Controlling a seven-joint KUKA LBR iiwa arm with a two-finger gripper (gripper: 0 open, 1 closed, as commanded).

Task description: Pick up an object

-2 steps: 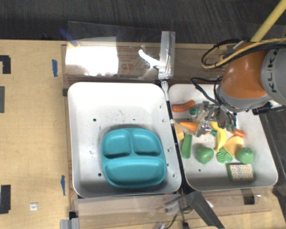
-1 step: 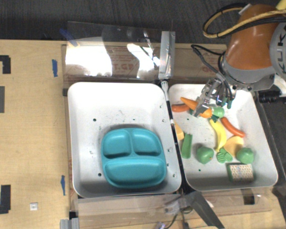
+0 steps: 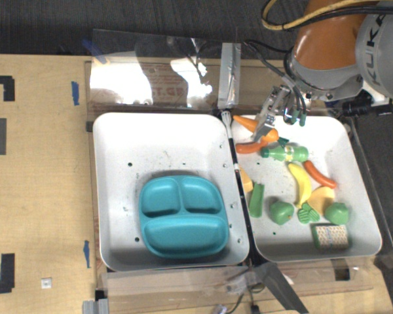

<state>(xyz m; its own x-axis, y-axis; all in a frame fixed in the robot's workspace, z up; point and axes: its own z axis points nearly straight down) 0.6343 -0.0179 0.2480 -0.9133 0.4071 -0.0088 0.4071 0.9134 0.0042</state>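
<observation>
Your hand directly over orange carrot at right bin's far-left corner; grip state indeterminable

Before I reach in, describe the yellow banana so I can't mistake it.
Look in the right-hand bin, the one crowded with toy food. Near its middle lies the banana, below the green bottle. It is the one long, curved, plain yellow piece.
</observation>
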